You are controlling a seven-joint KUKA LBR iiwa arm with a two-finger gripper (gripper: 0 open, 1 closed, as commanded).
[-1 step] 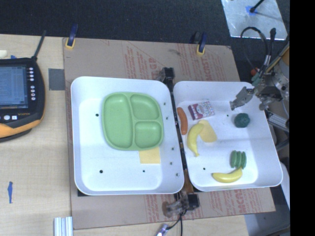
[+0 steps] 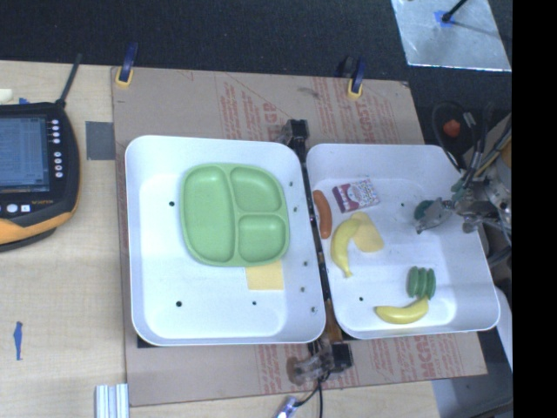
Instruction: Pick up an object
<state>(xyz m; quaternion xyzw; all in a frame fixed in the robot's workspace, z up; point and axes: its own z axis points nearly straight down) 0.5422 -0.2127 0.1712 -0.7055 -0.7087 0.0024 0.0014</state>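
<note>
My gripper (image 2: 429, 212) reaches in from the right, over the right bin (image 2: 392, 159) near its right wall. Nothing shows in its grasp. In that bin lie an orange-red sausage (image 2: 323, 213) by the left wall, a small maroon packet (image 2: 357, 195), a pale yellow curved piece (image 2: 352, 239), a small green ridged item (image 2: 421, 282) and a yellow banana (image 2: 402, 313) near the front. The green item is the closest to the gripper, in front of it. The left bin (image 2: 152, 233) holds a green divided plate (image 2: 235, 213) and a flat yellow square (image 2: 265, 277).
A handheld control pendant (image 2: 30, 177) rests on the bench at the far left. Clamps (image 2: 354, 77) hold the cardboard under the bins, and a black bracket (image 2: 298, 131) sits where the bins meet. Cables and arm hardware (image 2: 483, 159) crowd the right edge.
</note>
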